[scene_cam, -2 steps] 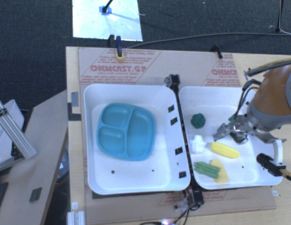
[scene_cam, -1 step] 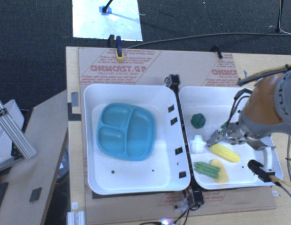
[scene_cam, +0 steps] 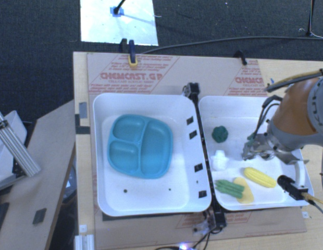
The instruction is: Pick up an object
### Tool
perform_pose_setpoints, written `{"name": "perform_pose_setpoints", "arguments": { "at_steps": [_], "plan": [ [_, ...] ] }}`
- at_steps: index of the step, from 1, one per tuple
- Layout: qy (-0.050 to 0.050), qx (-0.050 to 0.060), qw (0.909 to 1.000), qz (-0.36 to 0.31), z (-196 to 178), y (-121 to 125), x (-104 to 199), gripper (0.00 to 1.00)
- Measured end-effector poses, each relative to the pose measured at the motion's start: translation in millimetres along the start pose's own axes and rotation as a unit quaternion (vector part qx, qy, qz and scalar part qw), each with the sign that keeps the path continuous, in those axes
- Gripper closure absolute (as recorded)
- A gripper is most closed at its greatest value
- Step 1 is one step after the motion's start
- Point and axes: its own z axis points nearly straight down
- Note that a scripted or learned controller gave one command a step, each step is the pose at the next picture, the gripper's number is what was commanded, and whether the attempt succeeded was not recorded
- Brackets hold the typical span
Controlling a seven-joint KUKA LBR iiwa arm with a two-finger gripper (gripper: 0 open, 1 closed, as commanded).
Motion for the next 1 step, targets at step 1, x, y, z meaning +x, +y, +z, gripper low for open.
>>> {"name": "perform_pose_setpoints", "arguments": {
  "at_steps": [1],
  "plan": [
    [-0.001, -0.002, 1.0000, 0.001, -60.2, -4.6, -5.6, 1.00]
  ]
}}
